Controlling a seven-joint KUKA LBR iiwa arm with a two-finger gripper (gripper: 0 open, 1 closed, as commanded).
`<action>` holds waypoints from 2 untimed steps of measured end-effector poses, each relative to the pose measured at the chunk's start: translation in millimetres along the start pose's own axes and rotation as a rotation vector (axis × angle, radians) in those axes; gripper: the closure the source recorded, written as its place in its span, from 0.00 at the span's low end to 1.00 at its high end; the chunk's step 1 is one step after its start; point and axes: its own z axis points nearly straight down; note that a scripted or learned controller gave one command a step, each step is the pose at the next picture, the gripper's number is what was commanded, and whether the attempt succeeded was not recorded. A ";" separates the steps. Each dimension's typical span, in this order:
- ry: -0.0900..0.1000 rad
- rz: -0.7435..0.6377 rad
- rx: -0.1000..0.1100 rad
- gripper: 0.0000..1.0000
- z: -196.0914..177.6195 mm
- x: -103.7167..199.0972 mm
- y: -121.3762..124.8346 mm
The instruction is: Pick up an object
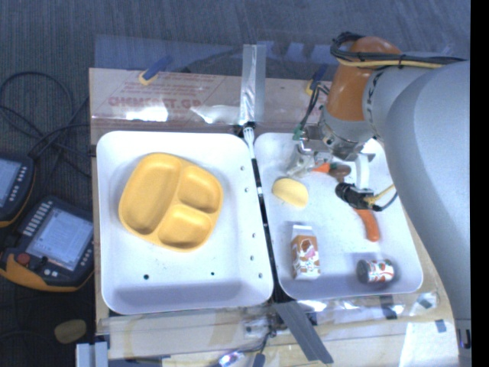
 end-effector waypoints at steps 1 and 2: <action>0.009 0.382 -0.027 1.00 6.0 -18.8 -15.4; 0.009 0.836 0.010 1.00 7.7 -89.4 5.6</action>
